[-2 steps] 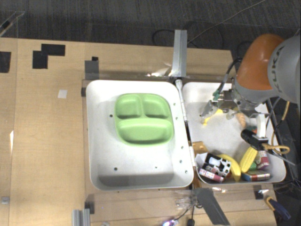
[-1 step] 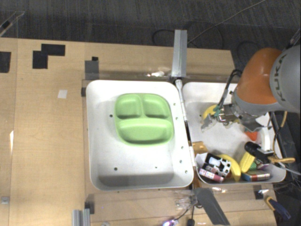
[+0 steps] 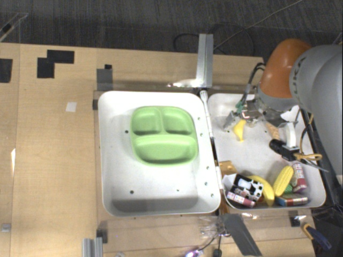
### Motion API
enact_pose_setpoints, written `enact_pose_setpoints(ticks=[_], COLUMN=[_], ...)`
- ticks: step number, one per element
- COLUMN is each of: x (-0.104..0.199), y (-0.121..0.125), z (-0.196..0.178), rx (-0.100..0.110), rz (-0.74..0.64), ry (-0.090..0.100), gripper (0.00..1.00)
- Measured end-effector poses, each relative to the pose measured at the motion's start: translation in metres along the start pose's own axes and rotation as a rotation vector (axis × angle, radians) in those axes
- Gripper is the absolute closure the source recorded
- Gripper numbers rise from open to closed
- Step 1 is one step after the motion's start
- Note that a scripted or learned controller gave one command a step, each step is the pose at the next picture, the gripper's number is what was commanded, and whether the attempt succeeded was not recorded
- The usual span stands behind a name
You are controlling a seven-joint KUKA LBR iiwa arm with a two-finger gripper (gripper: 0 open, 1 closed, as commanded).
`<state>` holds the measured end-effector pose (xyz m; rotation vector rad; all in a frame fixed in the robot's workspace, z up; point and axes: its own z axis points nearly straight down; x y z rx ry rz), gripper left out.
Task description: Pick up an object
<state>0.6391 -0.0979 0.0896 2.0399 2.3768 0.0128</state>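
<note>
Two-finger metal gripper (image 3: pixel 239 123) sits low in the right shallow white bin (image 3: pixel 256 157), jaws clenched on a small yellow object (image 3: pixel 239 130).

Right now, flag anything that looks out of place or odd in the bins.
Nothing is spilled or damaged. The green plate sits slightly askew in the left bin; the right bin's items are jumbled along its near edge.

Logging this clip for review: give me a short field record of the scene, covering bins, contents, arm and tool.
left bin: holds a green divided plate
right bin: small yellow piece near the top; corn cob, banana and small packages along the front edge
arm: reaches in from the right, over the right bin
tool: just above the small yellow piece
grasp: cannot tell
</note>
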Motion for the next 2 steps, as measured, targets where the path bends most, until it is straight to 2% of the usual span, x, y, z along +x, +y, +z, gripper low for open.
enact_pose_setpoints(ticks=[1, 2], x=[0.002, 0.035], y=[0.001, -0.007], z=[-0.011, -0.097], rx=[0.001, 0.007], rz=[-0.001, 0.258], ry=[0.004, 0.001], gripper=[1.0, 1.0])
